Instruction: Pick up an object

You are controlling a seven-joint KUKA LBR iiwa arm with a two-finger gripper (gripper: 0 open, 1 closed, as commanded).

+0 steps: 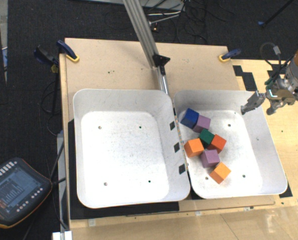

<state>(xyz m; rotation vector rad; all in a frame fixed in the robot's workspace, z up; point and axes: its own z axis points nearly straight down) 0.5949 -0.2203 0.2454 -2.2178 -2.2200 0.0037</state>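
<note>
Nearest my camera, at seven o'clock in the view, I see a handheld control pad [14, 193] with a lit screen, lying on the dark floor beside the bench [138, 64].

On the bench, two white bins sit side by side, their inner rims touching. The left bin [123, 146] shows speckled marks on its floor. The right bin [254, 169] holds a cluster of blocks toward its left half. From near to far I count: an orange block [221, 172] at the six o'clock end of the cluster; a purple block [210, 157] just beyond it; a second orange block [194, 147] at nine o'clock; a red-orange block [218, 142] at three o'clock; a green block [206, 136] between those two; a second purple block [203, 122]; and a blue block [190, 118] at the far end, touching that purple one.

At three o'clock in the view, the gripper [262, 103] hangs over the right bin's far right rim, well apart from the blocks, its two fingers spread with nothing between them.

Farthest off, blue clamps [65, 48] grip the bench's far corners.
</note>
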